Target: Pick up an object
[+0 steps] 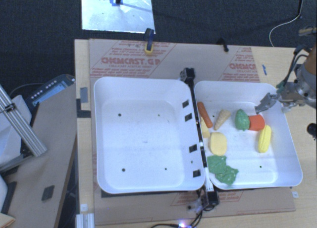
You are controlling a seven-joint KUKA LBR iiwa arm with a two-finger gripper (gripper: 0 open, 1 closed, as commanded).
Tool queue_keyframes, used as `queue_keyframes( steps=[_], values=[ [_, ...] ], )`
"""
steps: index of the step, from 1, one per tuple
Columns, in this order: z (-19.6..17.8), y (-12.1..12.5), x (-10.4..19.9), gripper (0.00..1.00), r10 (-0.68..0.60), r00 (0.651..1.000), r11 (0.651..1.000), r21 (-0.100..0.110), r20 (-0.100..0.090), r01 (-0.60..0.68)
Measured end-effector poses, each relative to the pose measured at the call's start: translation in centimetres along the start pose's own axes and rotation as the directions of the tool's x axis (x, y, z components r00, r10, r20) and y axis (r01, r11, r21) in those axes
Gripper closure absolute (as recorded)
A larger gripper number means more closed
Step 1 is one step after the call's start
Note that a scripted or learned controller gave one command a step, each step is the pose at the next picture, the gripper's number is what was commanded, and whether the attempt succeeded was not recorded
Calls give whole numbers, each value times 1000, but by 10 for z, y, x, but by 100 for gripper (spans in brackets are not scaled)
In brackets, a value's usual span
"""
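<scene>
Reaching from right, hand (pixel 266 103) above right bin (pixel 292 165)

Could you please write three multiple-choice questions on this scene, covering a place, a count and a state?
1. Which bin holds the toy foods?
A. the left one
B. the right one
C. both

2. How many green items lie in that bin?
A. one
B. two
C. four

3. Where is the claw?
A. over the right bin's far right corner
B. over the left bin
C. beyond the bench, on the carpet

Answers:
1 B: the carrot, the corn and the others lie in the right bin.
2 B: a green ball and a leafy green piece.
3 A: the claw hangs above that corner, near the orange block.
</scene>
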State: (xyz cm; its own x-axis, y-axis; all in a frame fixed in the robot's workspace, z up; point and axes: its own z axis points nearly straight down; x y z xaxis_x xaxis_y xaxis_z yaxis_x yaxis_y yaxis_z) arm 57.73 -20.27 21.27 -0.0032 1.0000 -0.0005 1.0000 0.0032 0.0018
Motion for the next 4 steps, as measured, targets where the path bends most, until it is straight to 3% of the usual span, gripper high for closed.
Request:
queue_keyframes(
  steps=[1, 2, 3, 4],
  values=[
    [86, 47, 98, 0, -11, 1000, 1000, 3, -5, 11],
    [112, 14, 63, 0, -2, 1000, 1000, -7, 3, 2],
    [103, 12, 63, 100, -2, 1000, 1000, -4, 1, 2],
    [-58, 91, 98, 100, -8, 1000, 1000, -23, 3, 8]
  ],
)
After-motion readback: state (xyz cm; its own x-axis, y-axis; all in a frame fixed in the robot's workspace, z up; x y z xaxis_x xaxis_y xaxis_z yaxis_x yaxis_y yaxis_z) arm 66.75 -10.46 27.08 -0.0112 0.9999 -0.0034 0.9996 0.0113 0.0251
